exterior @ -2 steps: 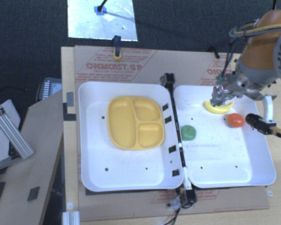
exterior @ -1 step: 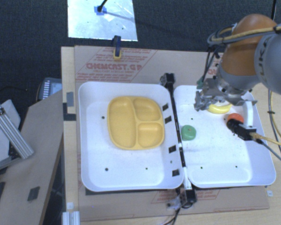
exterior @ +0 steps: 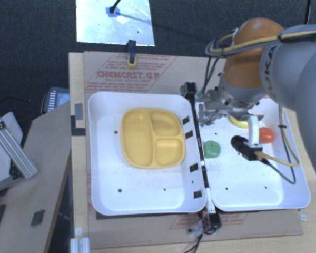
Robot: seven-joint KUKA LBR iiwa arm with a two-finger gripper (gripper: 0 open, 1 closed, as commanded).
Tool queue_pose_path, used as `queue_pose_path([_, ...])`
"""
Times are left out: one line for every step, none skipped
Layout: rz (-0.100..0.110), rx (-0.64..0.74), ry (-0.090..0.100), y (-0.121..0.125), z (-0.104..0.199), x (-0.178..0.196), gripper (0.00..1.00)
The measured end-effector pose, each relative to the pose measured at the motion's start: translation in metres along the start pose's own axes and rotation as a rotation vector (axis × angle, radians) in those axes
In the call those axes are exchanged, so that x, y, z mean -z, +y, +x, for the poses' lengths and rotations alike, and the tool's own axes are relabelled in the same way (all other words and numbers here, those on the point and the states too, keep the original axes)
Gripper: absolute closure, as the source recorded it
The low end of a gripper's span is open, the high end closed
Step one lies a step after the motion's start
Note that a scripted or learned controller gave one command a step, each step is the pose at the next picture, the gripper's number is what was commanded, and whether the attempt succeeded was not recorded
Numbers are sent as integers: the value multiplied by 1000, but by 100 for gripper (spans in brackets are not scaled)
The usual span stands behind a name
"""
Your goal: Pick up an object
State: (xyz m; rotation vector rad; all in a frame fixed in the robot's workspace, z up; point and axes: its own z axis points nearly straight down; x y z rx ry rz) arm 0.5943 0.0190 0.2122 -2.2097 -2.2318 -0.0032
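A bulky grey robot arm [exterior: 300, 67] with smooth, rounded metal casing. Dark lettering runs down its side, partly cut off. Above the wrist sits a glossy, dome-shaped orange band [exterior: 253, 46]. Yellow and black cables [exterior: 237, 44] loop around the band, and a yellow cable [exterior: 284, 159] trails lower down. The wrist ends in pale metal fittings and a black part [exterior: 245, 146].

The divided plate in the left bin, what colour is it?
Yellow. The divided plate shows plainly in the camera view, lying flat in the left bin.
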Motion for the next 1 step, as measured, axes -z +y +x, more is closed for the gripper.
queue_pose_path([-2,0,0,8,55,3,100])
